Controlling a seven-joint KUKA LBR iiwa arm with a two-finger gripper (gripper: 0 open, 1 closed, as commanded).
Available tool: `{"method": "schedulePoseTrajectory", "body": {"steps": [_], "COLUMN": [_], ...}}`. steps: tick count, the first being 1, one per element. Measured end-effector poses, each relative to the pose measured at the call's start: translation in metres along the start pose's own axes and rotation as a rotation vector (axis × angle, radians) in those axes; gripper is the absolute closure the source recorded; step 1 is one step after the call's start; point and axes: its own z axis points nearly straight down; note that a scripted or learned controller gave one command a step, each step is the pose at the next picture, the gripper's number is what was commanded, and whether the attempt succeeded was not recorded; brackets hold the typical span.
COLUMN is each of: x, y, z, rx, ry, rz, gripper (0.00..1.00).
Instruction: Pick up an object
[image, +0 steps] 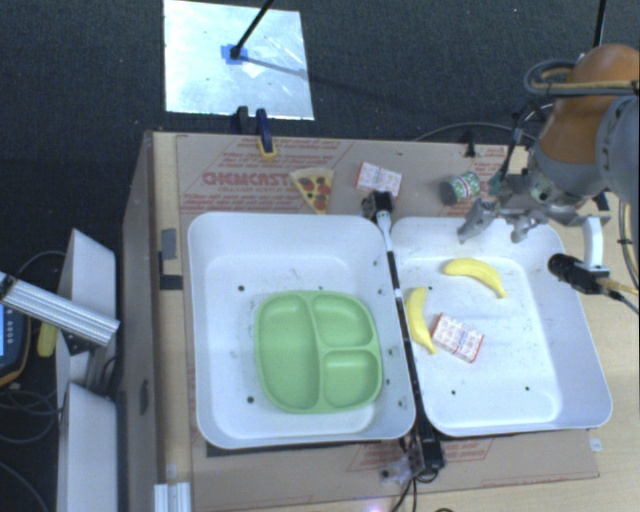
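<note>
The tabletop (250, 165) under me is a brown board with red print, and the right bin (560, 400) is my landmark for everything else. The left bin (225, 260) touches its left wall along a dark seam, and a green divided plate (318, 352) lies in that bin, well to the left of my landmark. My arm (590, 110), grey with its orange band, reaches in above the right bin's far right corner. My pincer (497, 226) hangs just over the right bin's far rim, its two fingers spread apart with nothing between them. Inside the right bin, near its far side, lies a yellow banana (476, 273), just below my pincer and not touching it. A second, smaller banana (418, 320) lies along the right bin's left wall. Just beside that one, toward the bin's middle, sits a small red and white packet (457, 338). Beyond the right bin's far left corner, on the board, are a pizza slice toy (314, 188), another red and white packet (379, 179) and a small green can (463, 187) lying near my pincer.
</note>
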Motion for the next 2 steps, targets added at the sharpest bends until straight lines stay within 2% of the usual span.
{"method": "schedulePoseTrajectory", "body": {"steps": [1,2], "x": [-0.025,-0.025], "y": [-0.011,-0.010], "z": [0.107,0.096], "rx": [0.001,0.002], "ry": [-0.002,-0.002], "rz": [0.004,0.001], "gripper": [0.00,1.00]}}
